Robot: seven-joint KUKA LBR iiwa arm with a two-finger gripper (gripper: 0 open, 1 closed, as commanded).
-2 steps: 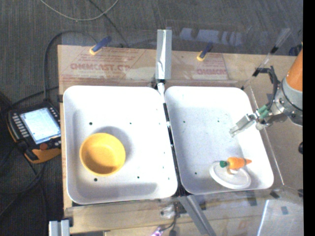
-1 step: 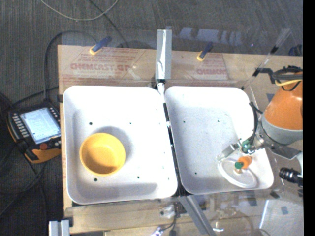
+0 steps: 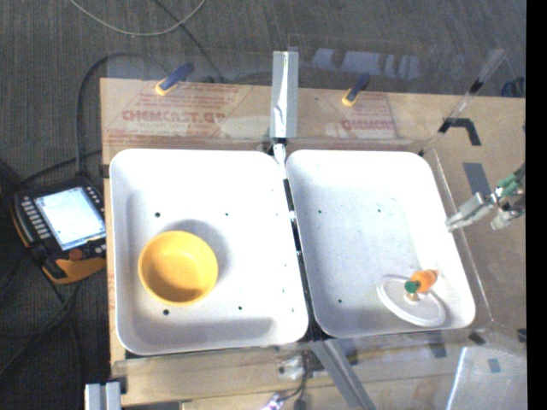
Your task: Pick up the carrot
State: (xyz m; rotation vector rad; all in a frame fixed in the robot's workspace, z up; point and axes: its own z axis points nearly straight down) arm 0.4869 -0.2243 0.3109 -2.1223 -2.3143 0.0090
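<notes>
One carrot [image 3: 420, 282] lies in the right bin [image 3: 367, 178], in the corner nearest to the camera and toward the right wall. It is small and orange, with a green end that points to the left. It rests on a little pale round dish [image 3: 408, 307], at the upper part of it, and nothing grips or touches it from above.

The rest of the right bin's floor is white with a few dark dots.

Just outside the right wall of this bin, higher in the view than the carrot and well apart from it, a pale blurred shape reaches in from the right edge; this seems to be the gripper [image 3: 479, 210]. It is too faint to tell how far it is open, and nothing can be seen in its hold.

The left bin [image 3: 197, 169] touches the right one along the middle. In it stands a yellow bowl [image 3: 178, 266], upright, in the near-left part.

Both bins sit on a brown bench [image 3: 214, 114] with red print. A grey metal post [image 3: 285, 96] stands at the far side between the bins, with two small blue and yellow clamps [image 3: 173, 79] beside it. On the dark floor at the left lies a control pendant [image 3: 60, 219] with a lit screen and its cables.
</notes>
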